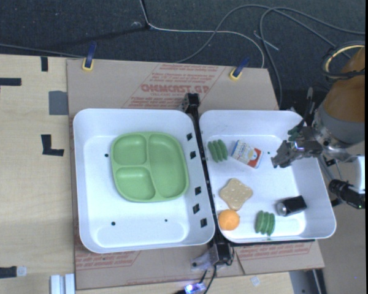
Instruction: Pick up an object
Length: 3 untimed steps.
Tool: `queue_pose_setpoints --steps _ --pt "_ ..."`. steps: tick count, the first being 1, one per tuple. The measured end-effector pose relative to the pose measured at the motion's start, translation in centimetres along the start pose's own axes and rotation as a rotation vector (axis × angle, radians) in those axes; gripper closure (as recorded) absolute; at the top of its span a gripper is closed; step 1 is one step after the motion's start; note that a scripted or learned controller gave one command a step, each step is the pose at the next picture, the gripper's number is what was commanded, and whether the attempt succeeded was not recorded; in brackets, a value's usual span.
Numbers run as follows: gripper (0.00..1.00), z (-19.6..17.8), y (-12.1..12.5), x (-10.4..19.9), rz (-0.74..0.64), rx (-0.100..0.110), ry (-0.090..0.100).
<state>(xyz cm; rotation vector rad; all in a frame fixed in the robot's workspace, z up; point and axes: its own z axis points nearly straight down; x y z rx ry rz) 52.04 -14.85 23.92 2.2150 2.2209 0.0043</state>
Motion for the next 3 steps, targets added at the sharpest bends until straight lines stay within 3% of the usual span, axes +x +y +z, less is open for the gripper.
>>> queue_pose_setpoints --steps 1,3 --pt "1.0 -0.3 0.0 0.0 0.002 0.006 0.001" --pt "1.0 -1.1 0.2 11.3 -0.004 0.006 0.003"
